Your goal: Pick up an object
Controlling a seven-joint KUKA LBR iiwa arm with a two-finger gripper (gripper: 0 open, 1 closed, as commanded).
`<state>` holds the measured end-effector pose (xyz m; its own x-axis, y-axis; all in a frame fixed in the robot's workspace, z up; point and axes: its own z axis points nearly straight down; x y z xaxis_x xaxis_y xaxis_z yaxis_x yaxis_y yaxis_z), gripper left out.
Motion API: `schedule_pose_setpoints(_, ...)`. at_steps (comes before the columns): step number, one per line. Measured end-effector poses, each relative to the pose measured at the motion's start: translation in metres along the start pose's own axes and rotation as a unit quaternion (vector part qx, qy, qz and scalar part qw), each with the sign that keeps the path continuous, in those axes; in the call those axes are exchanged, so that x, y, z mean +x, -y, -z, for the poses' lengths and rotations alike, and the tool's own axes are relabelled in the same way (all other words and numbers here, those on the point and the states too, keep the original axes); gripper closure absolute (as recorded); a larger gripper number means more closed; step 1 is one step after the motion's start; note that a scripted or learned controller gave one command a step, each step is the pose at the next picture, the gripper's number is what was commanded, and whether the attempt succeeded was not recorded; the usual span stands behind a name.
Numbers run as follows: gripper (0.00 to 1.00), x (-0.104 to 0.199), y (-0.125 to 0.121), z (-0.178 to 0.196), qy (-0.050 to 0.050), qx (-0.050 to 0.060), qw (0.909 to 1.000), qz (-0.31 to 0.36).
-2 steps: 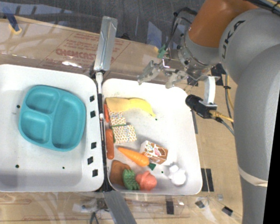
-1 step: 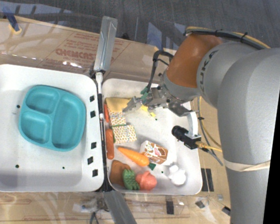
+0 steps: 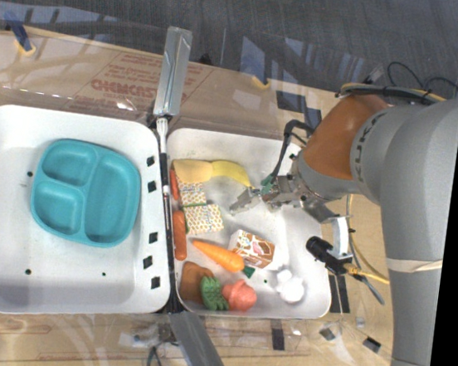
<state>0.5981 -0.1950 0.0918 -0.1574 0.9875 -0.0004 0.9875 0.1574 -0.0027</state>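
My gripper [image 3: 248, 199] hangs over the upper middle of the right bin [image 3: 260, 152], reaching in from the right, with nothing visibly between its fingers. Just to its left lie a yellow banana [image 3: 230, 171] and a pale bread piece [image 3: 192, 171]. Below them sit two patterned crackers [image 3: 201, 206], an orange carrot [image 3: 218, 256], a small printed carton [image 3: 253, 249], a white lump [image 3: 289, 285], a pink fruit [image 3: 239, 296], a green leafy piece [image 3: 212, 293] and a brown piece [image 3: 192, 277]. A red-orange stick [image 3: 180, 234] lies along the bin's left wall.
The left bin [image 3: 2, 257] holds a teal divided plate [image 3: 87, 191]. A metal bar [image 3: 173, 70] rises at the back between the bins. The grey arm with its orange band [image 3: 339, 142] covers the right bin's right side. Cables [image 3: 359, 275] trail on the bench at right.
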Motion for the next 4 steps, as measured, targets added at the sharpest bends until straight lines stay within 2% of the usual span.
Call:
schedule_pose_setpoints(1,0.00,0.040,-0.067,0.001,0.000,-0.001,0.9979,0.065)
schedule_pose_setpoints(2,0.00,0.040,-0.066,0.001,0.000,-0.001,0.9979,0.064)
schedule_pose_setpoints(3,1.00,0.041,-0.067,0.011,0.000,0.000,0.9978,0.067)
schedule_pose_setpoints(4,1.00,0.102,-0.076,0.118,0.000,-0.002,1.0000,0.001)
